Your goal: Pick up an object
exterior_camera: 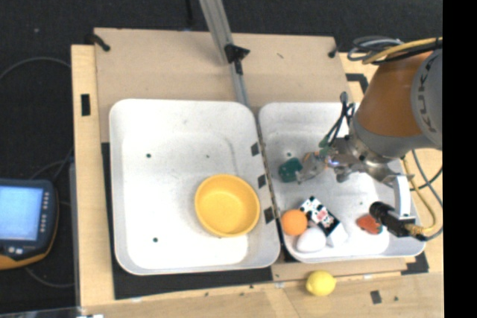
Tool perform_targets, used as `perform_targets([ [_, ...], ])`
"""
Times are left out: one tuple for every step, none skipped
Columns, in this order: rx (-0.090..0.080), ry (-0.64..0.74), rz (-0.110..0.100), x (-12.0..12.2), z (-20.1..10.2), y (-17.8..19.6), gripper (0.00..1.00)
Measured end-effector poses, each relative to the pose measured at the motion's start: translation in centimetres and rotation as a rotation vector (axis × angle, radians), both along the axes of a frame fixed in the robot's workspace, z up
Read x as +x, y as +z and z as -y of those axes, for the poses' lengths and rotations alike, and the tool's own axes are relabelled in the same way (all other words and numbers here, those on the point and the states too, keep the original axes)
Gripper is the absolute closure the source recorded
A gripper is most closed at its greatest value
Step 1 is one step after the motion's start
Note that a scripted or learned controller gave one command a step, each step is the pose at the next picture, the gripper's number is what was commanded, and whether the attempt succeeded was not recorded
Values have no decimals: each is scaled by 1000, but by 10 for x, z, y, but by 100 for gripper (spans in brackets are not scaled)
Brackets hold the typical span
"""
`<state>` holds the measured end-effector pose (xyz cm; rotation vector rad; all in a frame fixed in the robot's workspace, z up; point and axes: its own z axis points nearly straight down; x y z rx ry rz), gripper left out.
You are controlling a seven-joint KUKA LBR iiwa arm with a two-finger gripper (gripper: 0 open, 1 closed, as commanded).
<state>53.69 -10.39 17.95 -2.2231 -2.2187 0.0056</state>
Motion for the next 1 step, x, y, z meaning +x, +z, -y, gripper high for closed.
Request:
perform_targets([
  [1, 0, 3, 1, 1, -40, 0],
])
